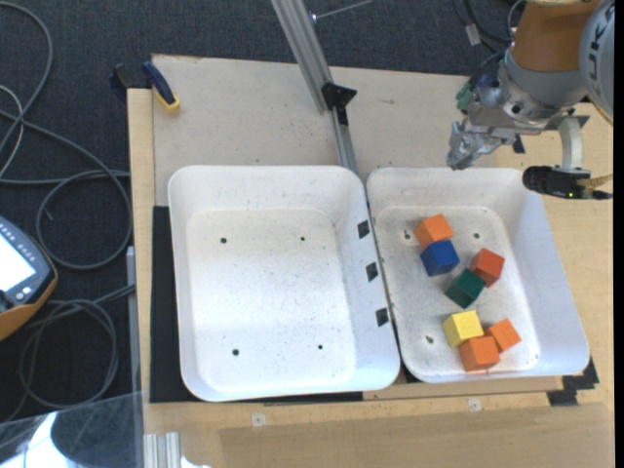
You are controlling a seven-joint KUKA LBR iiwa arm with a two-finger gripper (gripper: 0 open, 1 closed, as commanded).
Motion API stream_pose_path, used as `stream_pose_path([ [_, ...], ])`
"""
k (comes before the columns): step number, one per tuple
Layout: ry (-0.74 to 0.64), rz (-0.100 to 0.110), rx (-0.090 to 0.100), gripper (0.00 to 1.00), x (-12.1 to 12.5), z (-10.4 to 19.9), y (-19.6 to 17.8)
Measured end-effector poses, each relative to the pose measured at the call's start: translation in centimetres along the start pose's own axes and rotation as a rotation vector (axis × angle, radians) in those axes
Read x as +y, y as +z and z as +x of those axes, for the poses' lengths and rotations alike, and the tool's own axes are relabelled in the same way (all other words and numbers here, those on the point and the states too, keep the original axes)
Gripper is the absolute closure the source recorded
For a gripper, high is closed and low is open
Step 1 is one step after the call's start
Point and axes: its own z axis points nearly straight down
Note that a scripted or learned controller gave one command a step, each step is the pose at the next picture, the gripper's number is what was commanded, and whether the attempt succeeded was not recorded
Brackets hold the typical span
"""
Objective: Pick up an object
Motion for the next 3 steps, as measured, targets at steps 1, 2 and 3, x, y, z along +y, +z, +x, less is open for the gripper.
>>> stream_pose_path([
  [1, -0.001, 0.002, 0.0, 1.0, -0.5, 6.3, 0.9],
  [2, 0.0, 0.003, 0.0, 1.0, -1.2, 11.5, 1.9],
  [3, 0.0, 0.003, 0.0, 1.0, -2.4, 16.6, 2.1],
])
